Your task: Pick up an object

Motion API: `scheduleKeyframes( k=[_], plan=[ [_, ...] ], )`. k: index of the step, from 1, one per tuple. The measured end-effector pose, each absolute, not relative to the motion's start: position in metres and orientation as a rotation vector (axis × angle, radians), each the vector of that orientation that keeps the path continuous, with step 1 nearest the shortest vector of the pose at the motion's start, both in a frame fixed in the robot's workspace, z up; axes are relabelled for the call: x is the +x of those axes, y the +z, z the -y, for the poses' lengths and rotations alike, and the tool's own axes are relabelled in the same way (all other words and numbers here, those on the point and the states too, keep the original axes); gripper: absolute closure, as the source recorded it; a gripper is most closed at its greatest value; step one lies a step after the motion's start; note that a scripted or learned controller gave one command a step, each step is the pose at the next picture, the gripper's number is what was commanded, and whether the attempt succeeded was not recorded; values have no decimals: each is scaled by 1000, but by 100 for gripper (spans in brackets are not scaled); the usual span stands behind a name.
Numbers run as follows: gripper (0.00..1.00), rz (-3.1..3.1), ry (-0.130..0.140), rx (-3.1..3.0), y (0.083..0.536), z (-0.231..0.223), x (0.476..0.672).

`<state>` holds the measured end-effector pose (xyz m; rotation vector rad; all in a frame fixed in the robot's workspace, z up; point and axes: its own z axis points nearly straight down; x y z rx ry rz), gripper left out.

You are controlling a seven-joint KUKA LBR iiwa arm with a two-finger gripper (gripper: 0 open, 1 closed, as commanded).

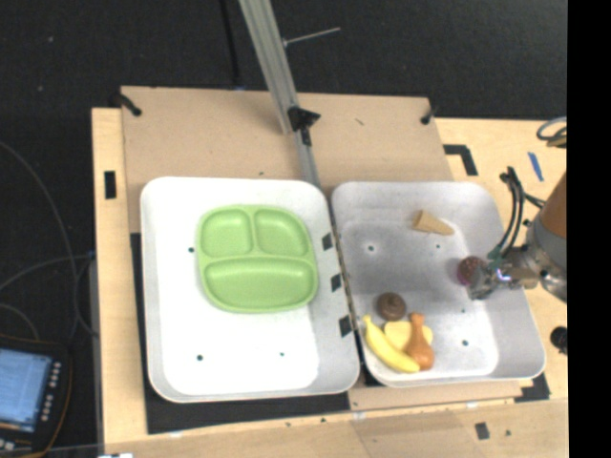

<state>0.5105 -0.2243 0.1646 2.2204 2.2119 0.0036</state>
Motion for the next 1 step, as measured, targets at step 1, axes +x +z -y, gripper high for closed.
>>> scheduleKeyframes(
  k=[1],
  plan=[
    [100,-2218,5,2210,230,226,513]
  ],
)
